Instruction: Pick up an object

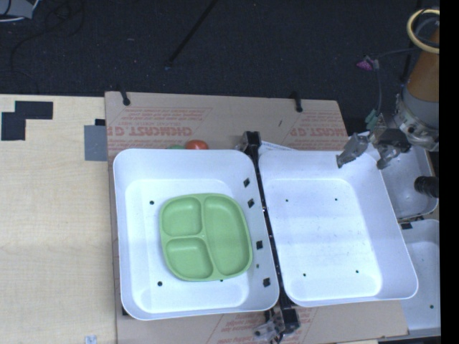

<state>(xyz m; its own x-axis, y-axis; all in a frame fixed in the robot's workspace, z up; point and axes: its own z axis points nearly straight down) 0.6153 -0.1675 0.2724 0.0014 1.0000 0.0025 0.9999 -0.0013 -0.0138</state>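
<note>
A light green divided plate (206,236) with three compartments lies flat in the left bin (136,192), near its middle. My gripper (371,151) hangs at the far right corner of the right bin (337,278), well away from the plate. Its two fingers are spread apart with nothing between them. The arm's orange band (427,70) rises above it at the right edge.
A small red and green object (193,145) peeks out behind the left bin's far rim. A black divider rail (262,213) runs between the two bins. Cardboard lies under both bins, and wooden bench surface extends to the left.
</note>
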